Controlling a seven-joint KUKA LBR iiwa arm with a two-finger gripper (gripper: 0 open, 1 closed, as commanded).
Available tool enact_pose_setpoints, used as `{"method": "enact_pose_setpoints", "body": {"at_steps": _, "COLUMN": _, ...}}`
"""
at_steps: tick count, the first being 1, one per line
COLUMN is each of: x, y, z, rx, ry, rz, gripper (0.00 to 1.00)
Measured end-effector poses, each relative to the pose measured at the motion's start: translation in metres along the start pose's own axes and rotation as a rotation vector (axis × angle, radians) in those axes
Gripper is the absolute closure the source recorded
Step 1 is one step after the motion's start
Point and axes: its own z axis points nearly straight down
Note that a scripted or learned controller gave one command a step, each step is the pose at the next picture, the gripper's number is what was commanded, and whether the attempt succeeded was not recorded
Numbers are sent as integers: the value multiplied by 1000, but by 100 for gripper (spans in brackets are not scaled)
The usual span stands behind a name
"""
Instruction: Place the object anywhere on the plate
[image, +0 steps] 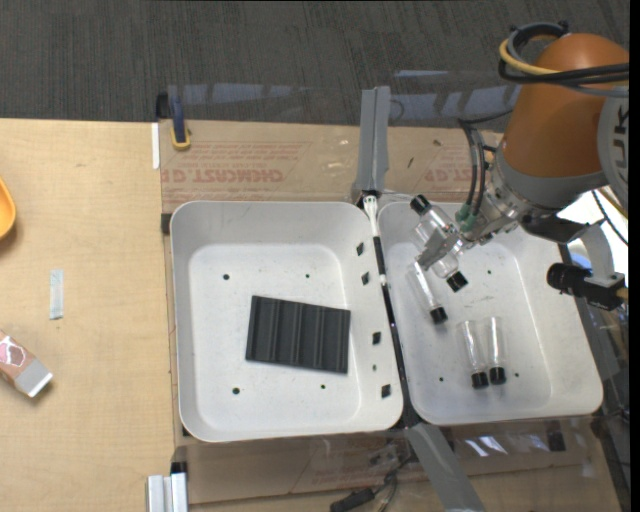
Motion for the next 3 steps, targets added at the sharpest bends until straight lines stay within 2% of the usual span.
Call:
{"method": "enact_pose_setpoints", "body": {"at_steps": 1, "x": 92, "y": 25, "z": 66, "rx": 3, "ry": 0, "rz": 96, "gripper": 100}}
{"method": "enact_pose_setpoints", "body": {"at_steps": 2, "x": 182, "y": 47, "z": 33, "rx": 0, "ry": -2, "rz": -60, "gripper": 100}}
{"method": "enact_pose_setpoints", "body": {"at_steps": 3, "x": 182, "y": 47, "z": 33, "rx": 0, "ry": -2, "rz": -59, "gripper": 0}}
